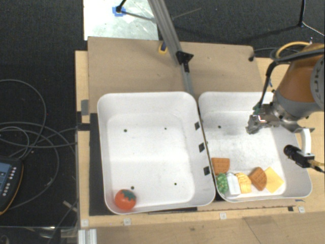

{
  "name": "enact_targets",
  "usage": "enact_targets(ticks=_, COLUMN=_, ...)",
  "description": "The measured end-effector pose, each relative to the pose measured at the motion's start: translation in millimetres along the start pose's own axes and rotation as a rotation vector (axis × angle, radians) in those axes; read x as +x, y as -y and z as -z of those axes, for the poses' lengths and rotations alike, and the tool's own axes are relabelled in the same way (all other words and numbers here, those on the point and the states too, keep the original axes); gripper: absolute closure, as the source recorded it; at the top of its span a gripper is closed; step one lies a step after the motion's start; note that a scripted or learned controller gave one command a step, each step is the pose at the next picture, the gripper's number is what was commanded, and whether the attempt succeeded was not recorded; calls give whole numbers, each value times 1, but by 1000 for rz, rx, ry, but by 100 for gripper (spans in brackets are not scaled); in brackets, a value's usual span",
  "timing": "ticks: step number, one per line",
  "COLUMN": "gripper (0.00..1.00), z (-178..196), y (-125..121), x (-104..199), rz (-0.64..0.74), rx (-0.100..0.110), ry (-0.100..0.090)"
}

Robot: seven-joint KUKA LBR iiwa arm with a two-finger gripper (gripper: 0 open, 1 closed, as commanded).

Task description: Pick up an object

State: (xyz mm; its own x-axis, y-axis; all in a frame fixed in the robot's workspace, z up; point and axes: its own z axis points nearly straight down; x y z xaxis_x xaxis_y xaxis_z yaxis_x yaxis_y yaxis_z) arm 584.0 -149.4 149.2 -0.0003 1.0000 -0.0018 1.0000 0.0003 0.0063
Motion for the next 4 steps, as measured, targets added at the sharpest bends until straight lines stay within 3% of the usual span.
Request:
enact_targets(ticks=2, gripper=100, z=88, y=-4, x=-5, rz=5, rx=0, ry=0)
enact_targets(ticks=4, gripper=100, z=68, y=21, x=99, rz=11, rx=7, ry=-4)
